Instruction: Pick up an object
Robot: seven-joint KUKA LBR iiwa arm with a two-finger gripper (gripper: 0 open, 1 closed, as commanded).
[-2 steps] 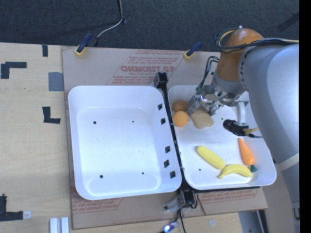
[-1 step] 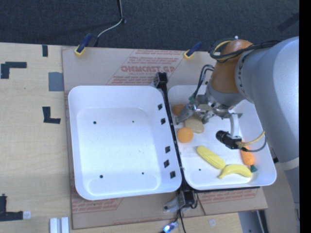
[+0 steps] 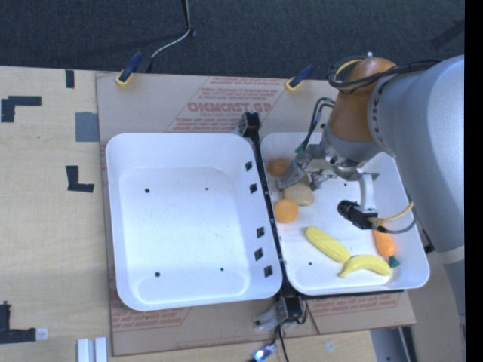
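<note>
My gripper (image 3: 303, 178) hangs low over the upper left part of the right bin (image 3: 400, 181), open, with nothing between its fingers. Just below it lies a beige potato-like piece (image 3: 300, 195). A brown round item (image 3: 278, 167) sits to the gripper's left by the bin wall. An orange ball (image 3: 286, 211) rests below the beige piece. Further toward the front lie a yellow corn cob (image 3: 326, 243), a banana (image 3: 366, 265) and an orange carrot (image 3: 385, 244).
The left bin (image 3: 121, 202) adjoins the right one along a black-clipped divider (image 3: 260, 202). The grey arm (image 3: 423, 142) covers the right bin's far right side. Brown cardboard lies under both bins.
</note>
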